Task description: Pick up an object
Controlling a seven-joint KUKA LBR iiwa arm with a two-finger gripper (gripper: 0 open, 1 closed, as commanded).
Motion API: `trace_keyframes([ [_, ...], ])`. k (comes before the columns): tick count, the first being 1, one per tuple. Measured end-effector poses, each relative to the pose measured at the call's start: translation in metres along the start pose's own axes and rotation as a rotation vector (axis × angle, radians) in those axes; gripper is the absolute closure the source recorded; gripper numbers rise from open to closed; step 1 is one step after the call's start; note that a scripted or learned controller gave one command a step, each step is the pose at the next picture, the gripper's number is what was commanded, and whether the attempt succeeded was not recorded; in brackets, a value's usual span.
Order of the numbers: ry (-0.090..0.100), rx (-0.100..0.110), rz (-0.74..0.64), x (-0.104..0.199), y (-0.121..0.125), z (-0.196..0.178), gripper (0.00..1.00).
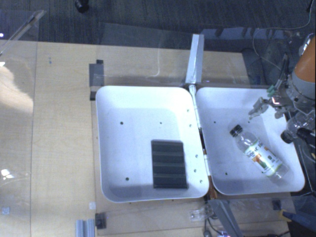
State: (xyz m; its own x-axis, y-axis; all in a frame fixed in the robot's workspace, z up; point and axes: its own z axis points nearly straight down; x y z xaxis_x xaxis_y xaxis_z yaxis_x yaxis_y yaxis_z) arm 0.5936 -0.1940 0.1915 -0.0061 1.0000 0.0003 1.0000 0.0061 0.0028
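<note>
**Q:** What are the largest elements of the scene?

**A:** A wooden bench carries two shallow white bins side by side. The left bin and the right bin meet along a narrow seam near the centre, and a grey upright bar rises from the far end of that seam.

**Q:** Where is the arm?

**A:** The arm, grey with an orange band, enters at the right edge above the right bin's far right corner. Its gripper hangs over the far right part of that bin. Whether it is open or closed cannot be told here; nothing is visibly held.

**Q:** What lies in the bins?

**A:** In the left bin, a dark ribbed rectangular block lies flat near the front wall, right of centre. In the right bin, a clear plastic bottle lies on its side, set diagonally, its black cap pointing toward the bin's centre and its base toward the front right corner. The bottle lies near the gripper, apart from it.
</note>
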Motion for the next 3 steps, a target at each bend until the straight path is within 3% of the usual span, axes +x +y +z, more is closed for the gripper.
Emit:
trace_keyframes([
  [1, -0.003, -0.009, -0.219, 0.011, -0.019, 0.103, 0.00],
  [2, -0.001, -0.003, -0.260, 0.020, -0.047, 0.058, 0.00],
  [3, -0.004, -0.009, -0.397, 0.055, -0.040, 0.102, 0.00],
])
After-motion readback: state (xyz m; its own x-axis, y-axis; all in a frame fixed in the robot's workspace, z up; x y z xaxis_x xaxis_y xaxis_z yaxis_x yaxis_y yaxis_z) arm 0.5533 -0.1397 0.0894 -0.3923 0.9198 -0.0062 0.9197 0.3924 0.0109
